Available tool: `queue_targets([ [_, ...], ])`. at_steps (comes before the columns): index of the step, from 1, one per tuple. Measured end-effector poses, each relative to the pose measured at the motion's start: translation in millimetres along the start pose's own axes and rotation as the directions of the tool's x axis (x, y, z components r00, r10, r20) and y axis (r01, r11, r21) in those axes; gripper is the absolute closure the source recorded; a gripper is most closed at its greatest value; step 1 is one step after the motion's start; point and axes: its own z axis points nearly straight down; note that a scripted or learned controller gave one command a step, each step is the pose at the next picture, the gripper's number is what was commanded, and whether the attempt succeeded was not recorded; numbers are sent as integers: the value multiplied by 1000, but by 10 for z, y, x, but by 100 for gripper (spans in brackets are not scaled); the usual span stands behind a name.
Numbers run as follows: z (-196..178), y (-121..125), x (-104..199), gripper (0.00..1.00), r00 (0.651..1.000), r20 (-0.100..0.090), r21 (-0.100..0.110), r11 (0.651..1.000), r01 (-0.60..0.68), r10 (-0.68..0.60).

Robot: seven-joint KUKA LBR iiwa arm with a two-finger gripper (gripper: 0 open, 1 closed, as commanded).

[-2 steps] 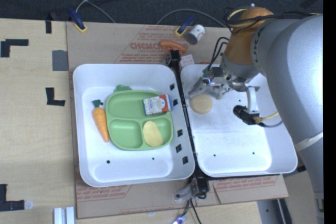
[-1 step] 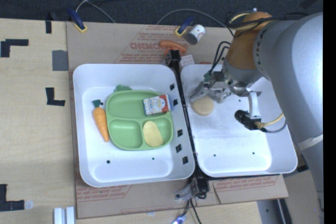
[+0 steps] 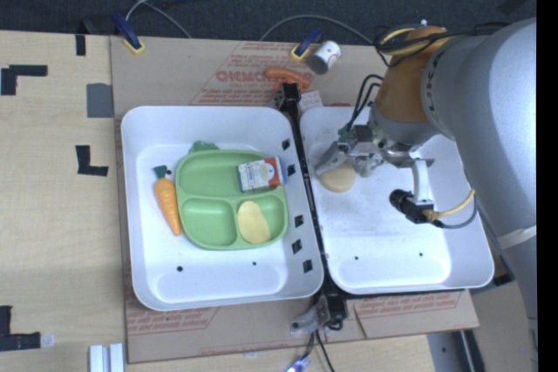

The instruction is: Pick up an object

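Just below the pincer (image 3: 342, 159), the pale rounded dough-like lump (image 3: 338, 180) looks light and soft; grip its sides. Whether the pincer is spread, I cannot tell.

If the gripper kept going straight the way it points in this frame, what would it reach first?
Most likely the pale round object in the right bin. The gripper points down and toward the left bin, and that object lies right at its tips. Depth is unclear, so contact cannot be confirmed.

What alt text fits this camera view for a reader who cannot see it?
The gripper sits low in the right bin, right beside a small tan object. The left bin holds a green tray with a carton, and a carrot alongside.
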Motion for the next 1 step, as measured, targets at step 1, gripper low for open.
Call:
queue_targets([
  [1,-102,2,6,100,1000,-1,0,1000,0,0],
])
